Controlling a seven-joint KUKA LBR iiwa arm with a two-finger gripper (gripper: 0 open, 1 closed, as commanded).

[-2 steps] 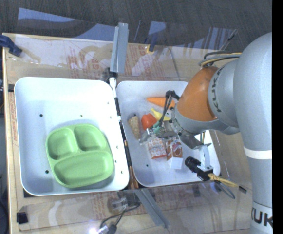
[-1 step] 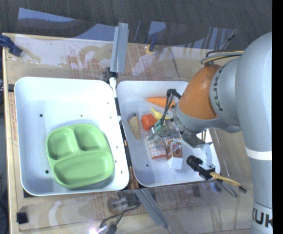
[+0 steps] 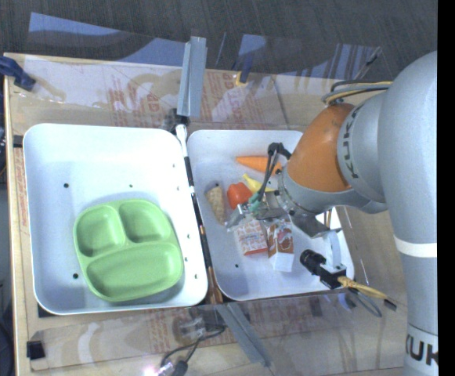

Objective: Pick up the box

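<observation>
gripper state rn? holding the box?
Gripper: low in the right bin, right over the box; open or closed, holding or not, cannot be told.

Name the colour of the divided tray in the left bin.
Light green tray, seen in the camera view.

Two white bins, one green tray, one carrot

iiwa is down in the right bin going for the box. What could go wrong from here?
1. The small red-and-white printed box lies packed against a second red packet and a red toy vegetable; the two-finger gripper may catch a neighbour instead.
2. The gripper sits at the box's upper edge, not over its middle, so a grasp could slip.
</observation>
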